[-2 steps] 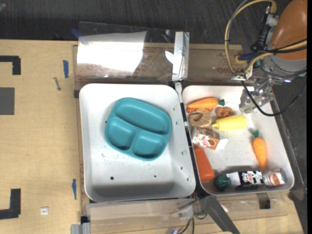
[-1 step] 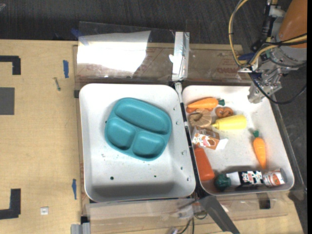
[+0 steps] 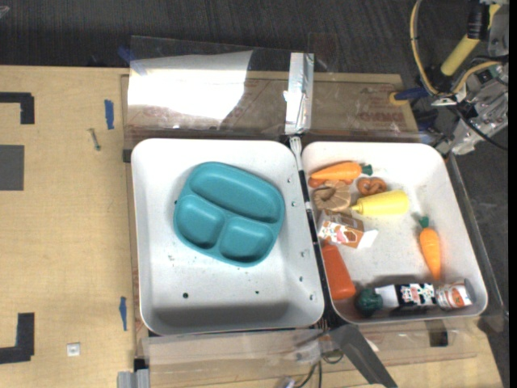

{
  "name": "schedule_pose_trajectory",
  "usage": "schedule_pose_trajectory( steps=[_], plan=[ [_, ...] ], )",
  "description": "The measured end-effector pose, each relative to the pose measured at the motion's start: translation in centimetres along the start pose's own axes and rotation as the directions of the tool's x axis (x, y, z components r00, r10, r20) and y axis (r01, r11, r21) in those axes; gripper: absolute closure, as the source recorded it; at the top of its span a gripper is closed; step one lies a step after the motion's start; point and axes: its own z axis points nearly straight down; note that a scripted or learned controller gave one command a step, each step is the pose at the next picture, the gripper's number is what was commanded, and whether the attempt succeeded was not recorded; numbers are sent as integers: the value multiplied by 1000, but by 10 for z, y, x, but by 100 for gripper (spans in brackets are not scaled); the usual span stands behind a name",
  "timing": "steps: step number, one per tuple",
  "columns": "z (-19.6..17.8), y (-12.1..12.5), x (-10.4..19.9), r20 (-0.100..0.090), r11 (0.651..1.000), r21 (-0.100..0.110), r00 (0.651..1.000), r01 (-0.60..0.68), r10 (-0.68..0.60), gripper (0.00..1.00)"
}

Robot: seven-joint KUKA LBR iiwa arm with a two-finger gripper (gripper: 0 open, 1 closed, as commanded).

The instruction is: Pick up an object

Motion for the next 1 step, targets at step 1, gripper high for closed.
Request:
schedule_pose_trajectory(
  steps=[1],
  plan=[
    [160,3,-20,13,988,-16,988,155,-155,100]
  ],
)
